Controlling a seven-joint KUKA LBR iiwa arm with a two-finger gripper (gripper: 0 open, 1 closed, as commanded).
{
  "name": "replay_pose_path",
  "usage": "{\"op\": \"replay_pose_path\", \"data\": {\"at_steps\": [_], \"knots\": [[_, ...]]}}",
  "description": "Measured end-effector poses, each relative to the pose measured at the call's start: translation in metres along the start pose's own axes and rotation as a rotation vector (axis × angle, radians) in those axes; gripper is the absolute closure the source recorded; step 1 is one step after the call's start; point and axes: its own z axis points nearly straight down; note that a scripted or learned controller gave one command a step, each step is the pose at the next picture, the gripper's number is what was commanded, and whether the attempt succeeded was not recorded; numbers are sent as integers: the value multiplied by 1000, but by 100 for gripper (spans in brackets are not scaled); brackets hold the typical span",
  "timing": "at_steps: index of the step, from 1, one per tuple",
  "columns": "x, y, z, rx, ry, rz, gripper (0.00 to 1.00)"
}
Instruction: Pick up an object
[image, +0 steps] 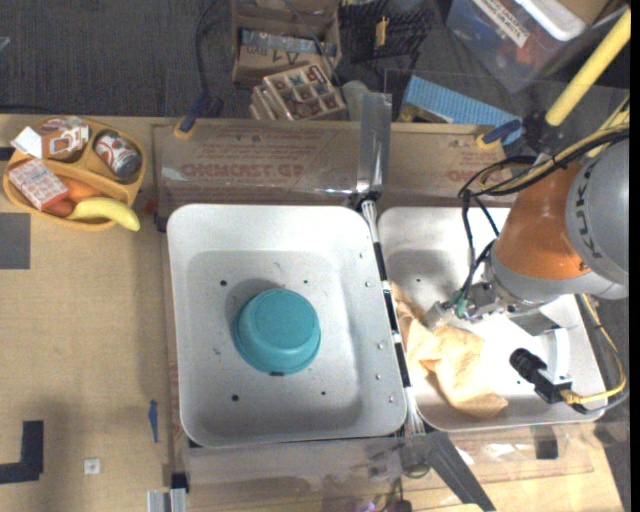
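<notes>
The grey KUKA arm with its orange band (540, 240) reaches in from three o'clock over the right shallow white bin (420, 245). Its two-finger gripper (447, 312) sits low at the bin's centre, touching the upper edge of a crumpled pale yellow cloth (455, 365) that spreads toward six o'clock. Whether the jaws are open or closed cannot be told. In the left white bin (200, 240), an upturned round teal plastic bowl (278, 330) rests at the centre.
</notes>
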Motion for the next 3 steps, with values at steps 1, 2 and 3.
{"op": "replay_pose_path", "data": {"at_steps": [1, 2, 3], "knots": [[-1, -32, 0, 1, 3, 18, 0], [2, -31, 0, 4, 1, 64, 0], [6, -30, 0, 0, -1, -71, 0]]}}
